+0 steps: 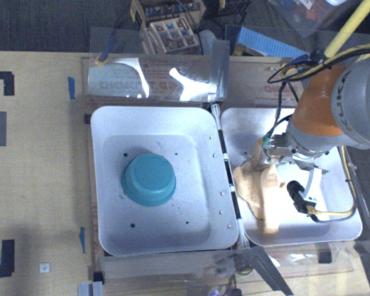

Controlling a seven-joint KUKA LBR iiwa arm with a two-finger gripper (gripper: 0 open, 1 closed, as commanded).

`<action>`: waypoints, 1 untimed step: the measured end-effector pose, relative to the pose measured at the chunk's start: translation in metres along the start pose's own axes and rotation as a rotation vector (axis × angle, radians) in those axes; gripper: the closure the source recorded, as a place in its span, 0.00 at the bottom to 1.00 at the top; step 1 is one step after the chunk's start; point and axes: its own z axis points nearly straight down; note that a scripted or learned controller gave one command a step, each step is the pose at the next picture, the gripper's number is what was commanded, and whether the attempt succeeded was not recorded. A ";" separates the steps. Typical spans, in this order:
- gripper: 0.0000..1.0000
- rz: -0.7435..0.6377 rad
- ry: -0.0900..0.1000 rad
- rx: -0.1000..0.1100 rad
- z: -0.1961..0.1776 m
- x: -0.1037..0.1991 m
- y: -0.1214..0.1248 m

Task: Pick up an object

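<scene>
A crumpled tan cloth point(262, 193) lies in the right bin point(333, 230), spread from its left wall toward the front. The end effector point(266, 155) hangs low over the cloth's upper edge; whether it grips anything cannot be told. An upturned teal bowl point(149, 178) sits apart in the left bin point(111, 134) on the tabletop point(37, 165).

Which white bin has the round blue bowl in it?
The left bin. The blue bowl sits upside down in its middle; the right bin has a tan cloth instead.
</scene>
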 end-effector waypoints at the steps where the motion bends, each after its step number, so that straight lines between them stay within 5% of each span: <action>1: 1.00 -0.060 -0.003 0.015 -0.135 0.037 0.076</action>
